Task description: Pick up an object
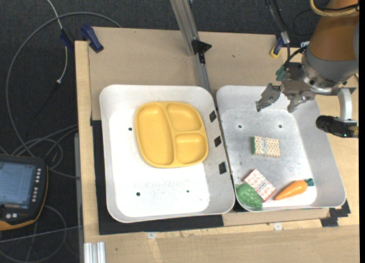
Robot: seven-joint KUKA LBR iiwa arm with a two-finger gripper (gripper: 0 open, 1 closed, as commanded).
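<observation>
My gripper (280,102) hangs over the far edge of the right bin (325,159), its two grey fingers spread open with nothing between them. Below it in the same bin lies a small patterned packet (266,146). Nearer the front edge sit a red-and-white checked packet (260,184), a green leafy toy (248,195) and an orange toy carrot (292,189). The gripper is well above and behind all of them.
The left bin (114,159) holds a yellow divided plate (170,133). A metal post (183,11) rises from the bench's back, between the bins. Blue clamps (91,38) grip the bench's far edge. A tablet-like pendant (20,190) lies off the bench at left.
</observation>
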